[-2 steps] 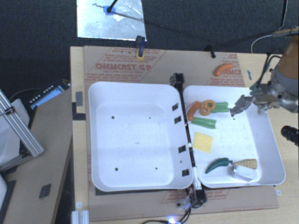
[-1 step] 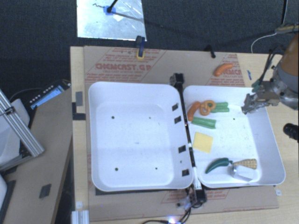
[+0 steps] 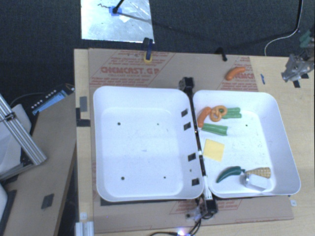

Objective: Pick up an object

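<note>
Gripper (image 3: 297,72) hangs at bench's far right edge, well clear of right bin (image 3: 283,132), jaw state cannot tell; yellow slab (image 3: 214,149) lies flat mid-bin, probably light, stiff plastic, best pinched across its narrow edges, hard since it sits flush.

The gripper (image 3: 297,69) is positioned at the far right of the camera view, above the tabletop's (image 3: 275,65) far right corner. It appears as a small grey metallic assembly, seen partly cut off by the frame edge. It is raised clear of the tabletop surface and contacts nothing. A dark cable (image 3: 299,9) runs upward from the assembly. The finger state cannot be resolved at this size.
</note>
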Robot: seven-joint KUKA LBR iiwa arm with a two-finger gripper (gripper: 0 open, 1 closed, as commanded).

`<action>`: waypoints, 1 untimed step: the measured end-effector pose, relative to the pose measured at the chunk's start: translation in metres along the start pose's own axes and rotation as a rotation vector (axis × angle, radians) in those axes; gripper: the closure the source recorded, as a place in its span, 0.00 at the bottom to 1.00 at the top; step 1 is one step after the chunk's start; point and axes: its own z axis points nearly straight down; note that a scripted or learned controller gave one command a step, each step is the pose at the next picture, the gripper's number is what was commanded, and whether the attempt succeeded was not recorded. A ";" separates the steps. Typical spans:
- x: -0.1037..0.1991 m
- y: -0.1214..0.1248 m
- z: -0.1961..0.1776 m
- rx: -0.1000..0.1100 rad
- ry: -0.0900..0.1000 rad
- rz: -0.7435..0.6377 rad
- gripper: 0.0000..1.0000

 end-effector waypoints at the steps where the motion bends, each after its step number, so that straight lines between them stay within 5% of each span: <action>1: 0.017 0.109 -0.014 0.010 0.001 -0.002 1.00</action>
